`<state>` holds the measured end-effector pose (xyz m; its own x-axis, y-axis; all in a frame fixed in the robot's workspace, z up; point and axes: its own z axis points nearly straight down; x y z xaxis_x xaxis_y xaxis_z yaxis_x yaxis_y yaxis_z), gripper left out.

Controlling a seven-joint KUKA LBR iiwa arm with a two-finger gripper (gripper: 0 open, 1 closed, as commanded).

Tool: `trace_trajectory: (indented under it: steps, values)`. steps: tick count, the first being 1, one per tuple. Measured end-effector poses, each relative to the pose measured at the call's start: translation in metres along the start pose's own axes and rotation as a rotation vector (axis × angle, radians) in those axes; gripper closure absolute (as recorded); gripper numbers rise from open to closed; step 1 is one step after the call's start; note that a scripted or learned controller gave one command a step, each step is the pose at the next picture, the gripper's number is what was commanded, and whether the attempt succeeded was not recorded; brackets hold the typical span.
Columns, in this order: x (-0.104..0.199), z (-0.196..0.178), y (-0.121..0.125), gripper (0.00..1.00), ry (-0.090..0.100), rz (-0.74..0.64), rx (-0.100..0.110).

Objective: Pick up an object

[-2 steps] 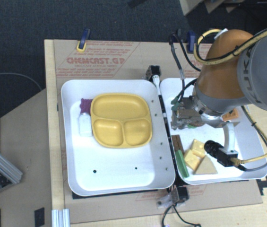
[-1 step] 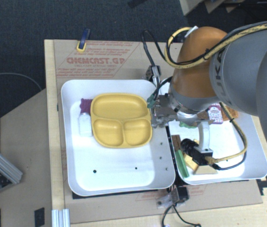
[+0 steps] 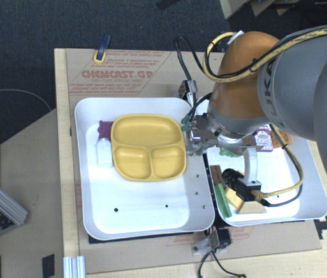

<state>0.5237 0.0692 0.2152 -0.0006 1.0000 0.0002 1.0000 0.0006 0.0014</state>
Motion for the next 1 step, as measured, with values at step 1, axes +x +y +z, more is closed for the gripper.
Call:
trace_trajectory:
  steps: [1]
  values:
    - [0.0064,-0.0104,-0.0127,1.00,0.001,-0.001,0.003]
